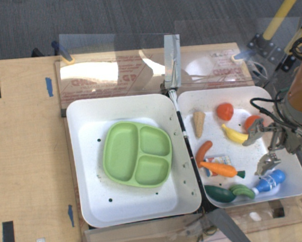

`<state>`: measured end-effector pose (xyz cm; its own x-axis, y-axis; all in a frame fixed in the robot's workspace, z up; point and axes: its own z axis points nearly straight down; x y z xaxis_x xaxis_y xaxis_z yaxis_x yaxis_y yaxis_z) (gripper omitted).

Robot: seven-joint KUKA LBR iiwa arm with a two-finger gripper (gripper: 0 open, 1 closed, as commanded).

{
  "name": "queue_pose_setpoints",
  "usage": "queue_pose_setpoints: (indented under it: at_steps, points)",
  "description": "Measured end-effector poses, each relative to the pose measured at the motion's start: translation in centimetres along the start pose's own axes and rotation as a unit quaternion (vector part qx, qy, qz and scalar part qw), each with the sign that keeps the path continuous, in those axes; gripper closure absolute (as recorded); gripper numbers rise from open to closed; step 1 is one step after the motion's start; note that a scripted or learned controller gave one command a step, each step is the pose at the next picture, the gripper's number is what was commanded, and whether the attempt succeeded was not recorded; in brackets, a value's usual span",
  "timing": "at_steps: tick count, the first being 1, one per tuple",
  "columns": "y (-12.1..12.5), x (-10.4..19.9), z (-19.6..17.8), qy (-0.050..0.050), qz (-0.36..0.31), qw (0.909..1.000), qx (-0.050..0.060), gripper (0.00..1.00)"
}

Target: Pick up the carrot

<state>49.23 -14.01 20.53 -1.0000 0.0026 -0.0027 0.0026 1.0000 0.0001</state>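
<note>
- My gripper (263,147) hangs over the right side of the right bin (300,183), its two metal fingers (254,132) spread wide apart with nothing between them.
- One fingertip sits near the banana's (235,134) right end and just below a red-orange piece (252,121); I think that piece is a tomato, but the finger partly covers it and I can't be sure.
- The other fingertip hovers just above a blue and white item (270,181) at the bin's lower right.
- The grey arm with its orange band (301,93) comes in from the right edge, with cables looping around the wrist.
- The carrot (220,168) lies well to the left of my gripper, near the middle of the right bin, orange body pointing left and its green stub at the right end.
- Just above the carrot lies a reddish sausage (204,150), tilted; they look close to touching.
- Below the carrot, along the bin's front wall, sit a dark green vegetable (219,192) and a lighter green piece (243,191).
- Farther up are an ice cream cone (199,122) and a round red tomato (224,111).
- The left bin (85,151) holds a green divided plate (137,153) with three compartments.
</note>
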Motion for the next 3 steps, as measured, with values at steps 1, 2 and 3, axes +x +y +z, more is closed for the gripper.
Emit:
queue_pose_setpoints:
  at_steps: [1,2,3]
  points:
    - [3.7,1.1,9.2,-0.003,-0.016,0.9999,0.001,0.0]
    - [3.5,-1.3,9.9,-0.015,-0.238,0.9711,0.011,0.0]
    - [4.1,-2.1,10.0,-0.018,-0.202,0.9793,0.01,0.0]
